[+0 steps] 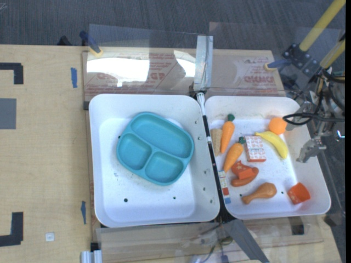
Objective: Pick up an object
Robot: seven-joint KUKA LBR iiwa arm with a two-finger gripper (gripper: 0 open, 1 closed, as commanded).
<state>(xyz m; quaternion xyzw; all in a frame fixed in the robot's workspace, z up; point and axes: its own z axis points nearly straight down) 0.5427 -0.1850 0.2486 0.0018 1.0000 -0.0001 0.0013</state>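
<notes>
The gripper (310, 149) hangs at the right rim of the right bin (315, 171), small and grey against dark cabling; whether its fingers are parted or closed cannot be told, and nothing shows between them. Closest to it lies a yellow toy banana (274, 143), smooth and curved, its long axis slanting from upper left down to lower right. Touching its upper end sits a round orange ball-like fruit (277, 125). Just left of the banana is a small white carton (255, 148) with a red pattern. Two toy carrots lie further left: one carrot (226, 135) nearly upright with its green top pointing away, the other carrot (233, 154) tilted, tip toward the lower left. Below them rest a glossy red pepper-like piece (243, 175), a brown drumstick (260, 193) (lengthwise left to right, thick end rightward), and an orange-red block (299, 193) near the front right corner. The left bin (104, 163) bears a teal plastic divided plate (155, 147) with three compartments.
</notes>
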